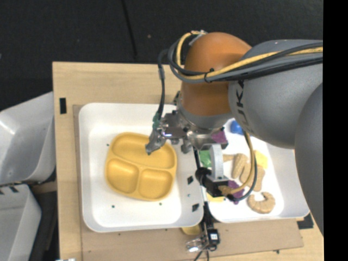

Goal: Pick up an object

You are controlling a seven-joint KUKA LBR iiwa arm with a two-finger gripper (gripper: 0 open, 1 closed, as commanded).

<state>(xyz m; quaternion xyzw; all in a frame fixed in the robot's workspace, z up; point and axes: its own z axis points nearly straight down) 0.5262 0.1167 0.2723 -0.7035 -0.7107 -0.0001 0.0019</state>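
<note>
The yellow divided plate [140,170] lies flat in the left bin [92,200], and everything else is placed against it. The gripper [154,145] hangs over the plate's upper right rim; whether its jaws stand apart or closed cannot be told, since the wrist hides them, and nothing visibly sits between them. To the plate's right, in the right bin [288,200], lie a tan curled piece [262,202], a green block [205,157] and a blue piece [235,127].

The plate looks like rigid moulded plastic, probably light, smooth and somewhat slippery. Its thin raised rim, or a divider ridge, seems the likeliest hold.
</note>
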